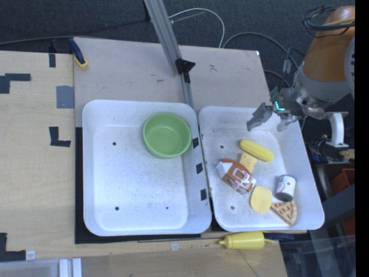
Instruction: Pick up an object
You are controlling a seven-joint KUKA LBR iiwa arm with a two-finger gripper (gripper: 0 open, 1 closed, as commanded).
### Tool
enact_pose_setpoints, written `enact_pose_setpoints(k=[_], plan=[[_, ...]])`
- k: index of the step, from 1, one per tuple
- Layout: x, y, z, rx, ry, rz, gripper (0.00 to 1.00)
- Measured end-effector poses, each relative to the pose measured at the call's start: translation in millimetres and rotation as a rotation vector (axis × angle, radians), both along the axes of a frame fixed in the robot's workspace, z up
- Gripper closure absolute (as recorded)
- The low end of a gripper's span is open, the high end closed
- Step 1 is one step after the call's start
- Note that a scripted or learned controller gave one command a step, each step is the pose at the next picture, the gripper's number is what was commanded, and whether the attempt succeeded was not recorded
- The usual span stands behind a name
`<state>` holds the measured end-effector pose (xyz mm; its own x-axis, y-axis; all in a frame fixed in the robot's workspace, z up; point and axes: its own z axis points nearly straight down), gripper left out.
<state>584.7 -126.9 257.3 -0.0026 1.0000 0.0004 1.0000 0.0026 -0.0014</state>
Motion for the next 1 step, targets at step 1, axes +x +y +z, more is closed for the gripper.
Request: enact_pose_setpoints(k=[1], plan=[[-0.6,0.6,-65.0,0.000,0.007,-0.001,0.00]])
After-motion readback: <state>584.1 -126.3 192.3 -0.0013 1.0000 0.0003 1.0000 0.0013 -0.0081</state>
